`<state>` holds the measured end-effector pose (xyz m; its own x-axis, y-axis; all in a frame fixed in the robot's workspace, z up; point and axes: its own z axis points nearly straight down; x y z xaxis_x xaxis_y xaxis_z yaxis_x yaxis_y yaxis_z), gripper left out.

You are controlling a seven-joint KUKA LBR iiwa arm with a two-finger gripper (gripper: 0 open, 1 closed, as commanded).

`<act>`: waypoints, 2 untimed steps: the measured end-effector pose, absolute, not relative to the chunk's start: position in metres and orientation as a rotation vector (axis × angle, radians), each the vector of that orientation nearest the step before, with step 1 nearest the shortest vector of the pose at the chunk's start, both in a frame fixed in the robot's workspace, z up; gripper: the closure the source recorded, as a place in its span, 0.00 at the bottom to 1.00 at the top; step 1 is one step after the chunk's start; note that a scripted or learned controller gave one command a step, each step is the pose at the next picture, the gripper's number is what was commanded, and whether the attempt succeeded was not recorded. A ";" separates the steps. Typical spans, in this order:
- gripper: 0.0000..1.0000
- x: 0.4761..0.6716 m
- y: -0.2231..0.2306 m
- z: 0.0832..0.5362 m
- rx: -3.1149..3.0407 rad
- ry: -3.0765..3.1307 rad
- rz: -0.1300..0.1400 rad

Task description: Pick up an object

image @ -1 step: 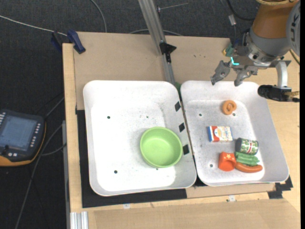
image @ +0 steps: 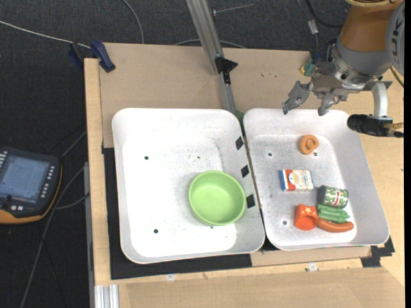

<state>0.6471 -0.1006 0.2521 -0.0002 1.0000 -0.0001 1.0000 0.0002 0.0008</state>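
Observation:
My gripper (image: 309, 104) hangs over the far rim of the right bin (image: 270, 133), its two fingers spread apart with nothing between them. Below it in that bin lie an orange ring-shaped piece (image: 309, 144), a small white, blue and red carton (image: 296, 179), a green can on its side (image: 332, 196), an orange cup (image: 306, 217) and a red and green pepper-like toy (image: 334, 222). A green bowl (image: 217, 197) rests in the left bin (image: 148, 146) near its right wall.
A slanted metal post (image: 209, 37) rises behind the gap between the bins. A black handle-like part (image: 372, 125) sticks out at the right bin's far right rim. A teach pendant (image: 26, 181) lies off the bench at left.

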 end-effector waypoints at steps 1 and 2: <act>0.00 0.640 -0.096 0.206 2.222 2.224 -0.003; 0.00 0.645 -0.096 0.161 2.222 2.224 -0.003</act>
<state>0.6450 -0.0965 0.1614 -0.0006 1.0000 0.0002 1.0000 0.0006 -0.0031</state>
